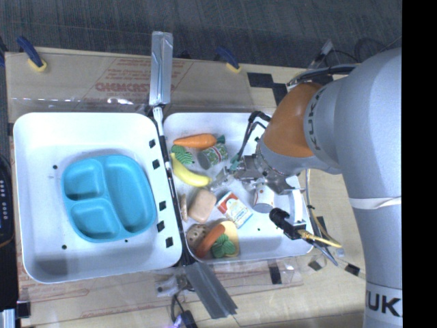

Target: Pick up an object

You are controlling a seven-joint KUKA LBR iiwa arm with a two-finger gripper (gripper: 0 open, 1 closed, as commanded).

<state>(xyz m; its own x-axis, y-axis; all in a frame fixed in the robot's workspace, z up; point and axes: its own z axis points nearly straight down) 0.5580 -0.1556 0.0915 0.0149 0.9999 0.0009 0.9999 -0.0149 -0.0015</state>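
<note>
Bench (61, 67), 2 bins, 1 banana (189, 173)

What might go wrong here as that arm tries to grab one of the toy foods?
1. The right bin is crowded: the banana, green can and carrot lie close together, so the hand could nudge neighbours or pinch two things at once.
2. The small red-and-white packet lies flat, which may make it slip out of a grip.
3. The arm's bulk hides part of the bin from the camera, so a miss there may go unseen.
</note>
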